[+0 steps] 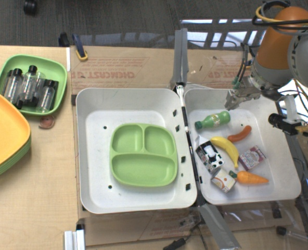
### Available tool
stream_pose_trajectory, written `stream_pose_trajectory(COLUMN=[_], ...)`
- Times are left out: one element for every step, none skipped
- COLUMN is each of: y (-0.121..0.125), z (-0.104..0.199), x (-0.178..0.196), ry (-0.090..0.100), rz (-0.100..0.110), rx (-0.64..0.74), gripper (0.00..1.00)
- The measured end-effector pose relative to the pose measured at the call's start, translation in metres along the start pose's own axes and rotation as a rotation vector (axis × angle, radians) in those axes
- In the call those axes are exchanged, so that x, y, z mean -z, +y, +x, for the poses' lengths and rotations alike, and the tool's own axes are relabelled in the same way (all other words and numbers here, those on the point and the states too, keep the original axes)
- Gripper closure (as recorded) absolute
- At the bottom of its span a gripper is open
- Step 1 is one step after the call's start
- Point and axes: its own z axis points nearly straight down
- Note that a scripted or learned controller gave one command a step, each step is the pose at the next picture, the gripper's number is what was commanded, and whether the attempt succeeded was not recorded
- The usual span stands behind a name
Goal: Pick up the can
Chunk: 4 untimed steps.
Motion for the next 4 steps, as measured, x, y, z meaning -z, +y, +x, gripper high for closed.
stream_pose_trajectory(y=[0.025, 0.028, -0.015, -0.025], z=[0.057, 0.076, 0.059, 0.077], x=[0.028, 0.054, 0.053, 0.054], ry=[0.0, 0.0, 0.001, 0.002], rz=[0.0, 0.001, 0.003, 0.005], rx=[-0.058, -0.089, -0.133, -0.224], gripper=[1.0, 1.0, 1.0, 1.0])
